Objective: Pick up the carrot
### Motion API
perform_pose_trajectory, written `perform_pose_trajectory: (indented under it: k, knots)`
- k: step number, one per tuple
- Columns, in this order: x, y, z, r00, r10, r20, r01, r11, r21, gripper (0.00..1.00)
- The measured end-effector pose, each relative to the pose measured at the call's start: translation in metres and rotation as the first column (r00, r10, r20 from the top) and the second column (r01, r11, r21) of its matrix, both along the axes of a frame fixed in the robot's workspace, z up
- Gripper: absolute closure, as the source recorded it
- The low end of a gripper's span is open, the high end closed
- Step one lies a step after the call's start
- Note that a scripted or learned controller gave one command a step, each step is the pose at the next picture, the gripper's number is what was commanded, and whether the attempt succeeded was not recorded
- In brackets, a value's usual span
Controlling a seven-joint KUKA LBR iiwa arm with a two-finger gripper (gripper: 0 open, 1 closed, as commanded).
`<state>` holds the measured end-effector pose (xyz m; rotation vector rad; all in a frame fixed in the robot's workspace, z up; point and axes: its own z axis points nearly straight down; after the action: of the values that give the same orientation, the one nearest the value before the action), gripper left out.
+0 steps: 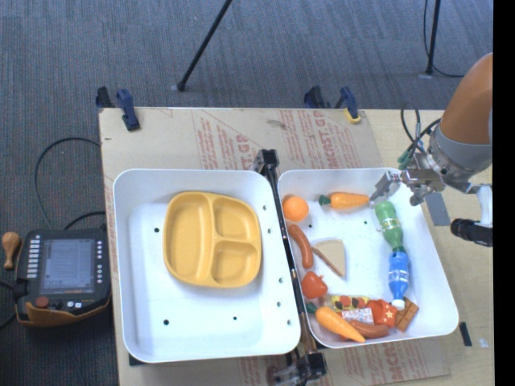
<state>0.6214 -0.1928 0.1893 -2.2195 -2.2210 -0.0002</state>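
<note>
While the end effector (pixel 400 185) hovers over the right bin's (pixel 445 284) upper right corner, we see its fingers spread, holding nothing. Carrot (pixel 348 201) lies flat just left of it, near the bin's top edge, beside an orange (pixel 295 208).

Grey KUKA arm w/ orange band (pixel 473 95) is reaching in from view's right, wrist angling down-left. Two-finger metal gripper (pixel 400 187) is hovering w/ fingers (pixel 383 188) spreading apart, nothing btwn them.
</note>
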Motion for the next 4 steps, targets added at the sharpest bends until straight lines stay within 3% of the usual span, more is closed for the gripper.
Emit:
perform_pose_trajectory:
  k: [1, 2, 3, 4]
  knots:
    - [0.022, 0.032, -0.070, 0.974, -0.228, -0.003, 0.228, 0.974, 0.000, 0.00]
    - [0.023, 0.012, -0.089, 0.886, -0.463, -0.013, 0.463, 0.886, 0.004, 0.00]
    - [0.022, 0.027, -0.095, 0.685, -0.728, -0.030, 0.728, 0.686, -0.005, 0.00]
    - [0.024, 0.027, -0.087, 0.688, -0.726, -0.008, 0.726, 0.688, 0.000, 1.00]
